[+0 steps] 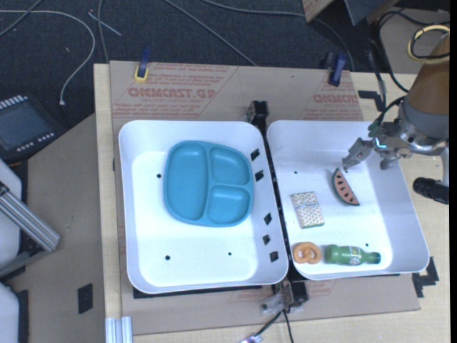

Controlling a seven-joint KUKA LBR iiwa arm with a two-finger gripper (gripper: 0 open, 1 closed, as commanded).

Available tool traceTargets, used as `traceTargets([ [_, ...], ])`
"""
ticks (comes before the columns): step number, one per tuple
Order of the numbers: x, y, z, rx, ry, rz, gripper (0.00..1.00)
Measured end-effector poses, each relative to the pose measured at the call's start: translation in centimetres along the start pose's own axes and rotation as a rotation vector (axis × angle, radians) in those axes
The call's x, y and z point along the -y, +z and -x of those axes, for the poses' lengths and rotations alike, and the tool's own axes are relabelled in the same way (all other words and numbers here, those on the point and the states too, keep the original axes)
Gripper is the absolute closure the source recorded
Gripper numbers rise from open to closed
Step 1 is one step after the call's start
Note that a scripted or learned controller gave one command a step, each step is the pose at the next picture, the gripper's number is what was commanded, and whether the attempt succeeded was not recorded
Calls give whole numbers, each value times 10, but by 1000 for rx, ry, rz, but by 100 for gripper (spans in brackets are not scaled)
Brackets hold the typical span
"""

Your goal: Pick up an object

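Over on the right side of the bench, the arm (428, 95) is reaching in above the right bin (400, 191), orange band up top and grey wrist below it, and the gripper (373, 154) is hanging over the upper right part of that bin. Its fingers (355, 153) are looking spread apart with nothing between them, so it's open and not gripping anything, at least as far as I can make out from this slanted angle. Sitting just below and a bit left of it is a watermelon slice (346, 187), red with a darker rind edge, lying flat on the bin floor and apart from the fingertips. Further down toward the middle of the same bin there's a small patterned square packet (307, 209), kind of checkered looking, lying near the divider side. Along the bottom edge a little pretzel-ish orange ring (306, 252) is sitting right beside a green bottle (351, 255) that's lying on its side, and the two are looking like they're nearly touching. The left bin (143, 213) is holding a blue sectioned plate (208, 183) with three compartments, sitting in its upper middle area. Both bins are resting side by side on a cardboard-covered board (178, 88) with red lettering, and some cables (86, 20) are trailing across the dark floor behind it.
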State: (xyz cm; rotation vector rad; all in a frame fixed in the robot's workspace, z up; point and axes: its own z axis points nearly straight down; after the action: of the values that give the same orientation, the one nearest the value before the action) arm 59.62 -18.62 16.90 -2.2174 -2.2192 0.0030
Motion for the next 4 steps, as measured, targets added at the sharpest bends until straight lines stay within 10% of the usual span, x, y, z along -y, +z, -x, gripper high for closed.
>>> traceTargets([
  [2,11,86,-1,-1,0,0,0],
  [3,10,73,-1,0,1,4,100],
  [4,0,19,-6,3,-1,10,100],
])
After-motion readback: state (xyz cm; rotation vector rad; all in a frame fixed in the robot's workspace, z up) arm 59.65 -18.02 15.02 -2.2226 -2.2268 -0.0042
